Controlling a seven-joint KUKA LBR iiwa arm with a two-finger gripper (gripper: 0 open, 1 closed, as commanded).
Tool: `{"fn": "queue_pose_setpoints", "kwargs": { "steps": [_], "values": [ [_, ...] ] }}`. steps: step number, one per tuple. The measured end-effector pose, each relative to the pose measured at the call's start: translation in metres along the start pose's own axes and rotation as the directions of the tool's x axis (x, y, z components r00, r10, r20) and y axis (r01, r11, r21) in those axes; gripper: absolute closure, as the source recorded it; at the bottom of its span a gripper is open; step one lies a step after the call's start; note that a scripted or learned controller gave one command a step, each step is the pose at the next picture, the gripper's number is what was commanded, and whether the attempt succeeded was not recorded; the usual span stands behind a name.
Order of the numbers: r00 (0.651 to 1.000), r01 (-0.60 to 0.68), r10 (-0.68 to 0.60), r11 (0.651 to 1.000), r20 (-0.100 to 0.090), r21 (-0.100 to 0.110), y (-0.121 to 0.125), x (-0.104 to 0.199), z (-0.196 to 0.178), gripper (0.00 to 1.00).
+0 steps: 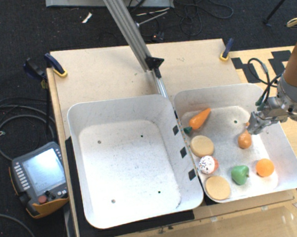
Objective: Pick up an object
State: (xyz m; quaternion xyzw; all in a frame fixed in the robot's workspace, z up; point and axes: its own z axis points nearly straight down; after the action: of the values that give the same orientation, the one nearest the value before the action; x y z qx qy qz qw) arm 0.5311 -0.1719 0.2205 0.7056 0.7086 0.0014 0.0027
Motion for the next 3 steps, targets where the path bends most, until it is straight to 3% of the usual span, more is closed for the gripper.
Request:
{"fn": "queue_pose_setpoints", "kwargs": {
  "steps": [1, 3],
  "values": [
    [1.000, -0.001, 0.001, 1.000, 0.002, -0.002, -0.002, -0.004, -0.062, 1.00],
    [1.000, 0.003, -0.003, 1.000, -0.003, 0.007, 0.023, 0.099, -0.040, 1.00]
  ]
}}
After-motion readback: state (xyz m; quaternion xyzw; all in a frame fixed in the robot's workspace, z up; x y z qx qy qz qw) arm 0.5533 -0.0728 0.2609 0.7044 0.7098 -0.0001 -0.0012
